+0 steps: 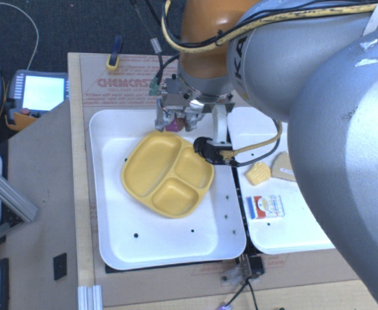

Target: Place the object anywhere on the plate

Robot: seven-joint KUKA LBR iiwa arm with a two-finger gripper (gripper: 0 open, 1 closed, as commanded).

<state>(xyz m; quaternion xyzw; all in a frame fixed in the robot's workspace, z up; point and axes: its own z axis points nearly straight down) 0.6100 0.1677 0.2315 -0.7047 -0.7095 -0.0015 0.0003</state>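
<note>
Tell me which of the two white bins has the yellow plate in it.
The left bin, under the gripper, holds the yellow plate; the right bin holds small items instead.

A yellow plate (168, 174) with three compartments lay flat in the left white bin (111, 237), in its upper middle, turned at a slant. At the plate's far rim a small purple object (173, 126) showed, mostly hidden, between the gripper's fingers.
</note>
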